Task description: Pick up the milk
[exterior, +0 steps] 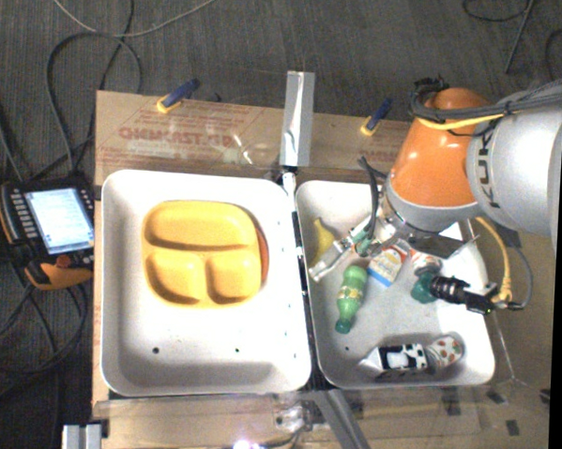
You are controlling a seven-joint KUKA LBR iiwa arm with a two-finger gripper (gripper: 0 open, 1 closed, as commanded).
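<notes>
Hanging low over the right bin [485,356], the arm [453,172] is hiding its gripper [385,241] beneath the orange band. The grip can't be judged. The milk [386,265], a small boxy carton, is lying just beneath the wrist, beside a glossy green bottle [350,298]. A smooth yellow tray [204,252] is filling the left bin [115,351].

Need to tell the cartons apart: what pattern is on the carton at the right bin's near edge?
Black and white cow patches on the carton, seen in the camera view.
</notes>
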